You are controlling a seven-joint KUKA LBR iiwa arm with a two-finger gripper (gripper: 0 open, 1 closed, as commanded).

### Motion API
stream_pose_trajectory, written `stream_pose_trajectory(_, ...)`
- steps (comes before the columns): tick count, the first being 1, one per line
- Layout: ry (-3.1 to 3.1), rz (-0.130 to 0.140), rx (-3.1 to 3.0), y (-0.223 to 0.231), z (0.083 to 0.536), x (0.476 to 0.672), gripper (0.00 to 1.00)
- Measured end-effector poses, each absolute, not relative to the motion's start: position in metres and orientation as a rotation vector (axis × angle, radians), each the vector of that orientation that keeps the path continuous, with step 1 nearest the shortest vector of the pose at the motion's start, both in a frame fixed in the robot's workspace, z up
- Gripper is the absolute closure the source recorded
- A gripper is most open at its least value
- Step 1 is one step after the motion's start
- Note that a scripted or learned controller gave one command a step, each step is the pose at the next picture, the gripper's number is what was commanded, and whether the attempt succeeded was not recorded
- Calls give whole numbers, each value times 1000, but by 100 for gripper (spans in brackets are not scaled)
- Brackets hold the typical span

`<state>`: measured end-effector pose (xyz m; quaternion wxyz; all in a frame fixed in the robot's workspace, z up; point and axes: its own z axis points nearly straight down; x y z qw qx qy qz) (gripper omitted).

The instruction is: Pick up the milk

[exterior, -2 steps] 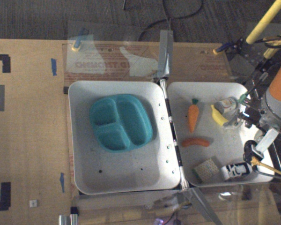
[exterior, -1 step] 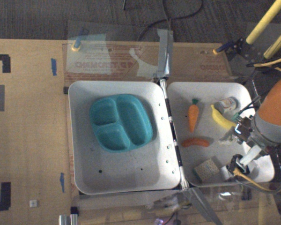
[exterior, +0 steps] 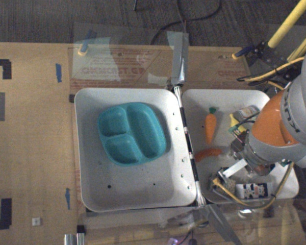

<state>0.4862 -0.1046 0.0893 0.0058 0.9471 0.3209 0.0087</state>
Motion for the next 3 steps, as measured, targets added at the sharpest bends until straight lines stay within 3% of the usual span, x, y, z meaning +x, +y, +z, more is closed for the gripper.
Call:
stream_pose_trajectory(1, 885, -9, 3016, -113, 276, 483, 0)
stream_pose_trajectory(2, 1248, -10, 2888, -102, 137, 491, 0)
stream_pose_trajectory(3, 1338, -8, 2845, -102, 229, 479, 0)
